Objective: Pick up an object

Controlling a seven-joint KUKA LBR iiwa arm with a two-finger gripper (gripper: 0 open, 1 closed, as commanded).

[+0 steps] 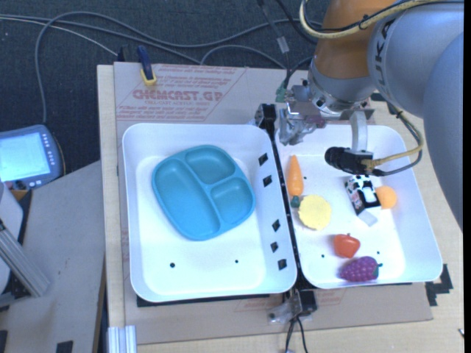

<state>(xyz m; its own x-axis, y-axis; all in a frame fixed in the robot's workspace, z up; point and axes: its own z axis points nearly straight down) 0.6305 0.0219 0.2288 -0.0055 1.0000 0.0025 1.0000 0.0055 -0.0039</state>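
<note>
**Gripper poised over the carrot in the right bin**

The gripper [294, 129] hangs at the right bin's [412, 197] upper left corner, just above the carrot [294, 175]; whether it is open or closed cannot be told. The carrot looks like light, stiff, smooth plastic, best pinched across its narrow middle. One each lies nearby: yellow round piece [315, 212], tomato [346, 245], purple grapes [359, 269], black-and-white toy [361, 191], orange piece [385, 197]. The left bin [147, 271] holds one blue divided tray [202, 191].

You're in a robotics lab: loose black cables [81, 29] trail across dark carpet [44, 79], beside a handheld grey control pendant [28, 155].
</note>
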